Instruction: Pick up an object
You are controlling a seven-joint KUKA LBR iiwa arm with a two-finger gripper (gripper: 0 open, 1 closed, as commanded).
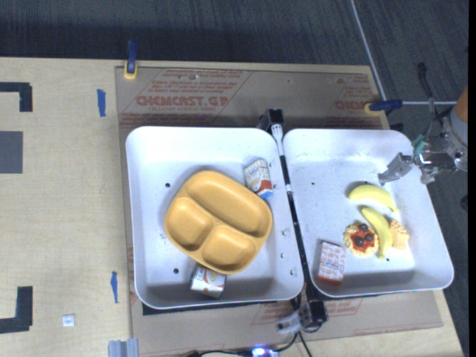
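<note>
Two bins (pixel 149 199); board (pixel 223 95) behind reads "CHEMCAST"; hand (pixel 401 168) above banana (pixel 372 195).

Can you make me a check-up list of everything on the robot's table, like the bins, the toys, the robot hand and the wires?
Surface: tan bench bearing a brown board with two white bins side by side, left bin and right bin.
Job's things: right bin holds two bananas, a small pizza toy, a waffle-like piece and a small box.
Clutter: left bin holds a yellow divided tray, a small carton at its upper edge and another at its lower edge.
Grippers: gripper above the right bin's upper right, nothing seen between its fingers.
Cables: one below the bins; a thin line crossing the floor.
Surroundings: dark carpet, blue clamps.
</note>
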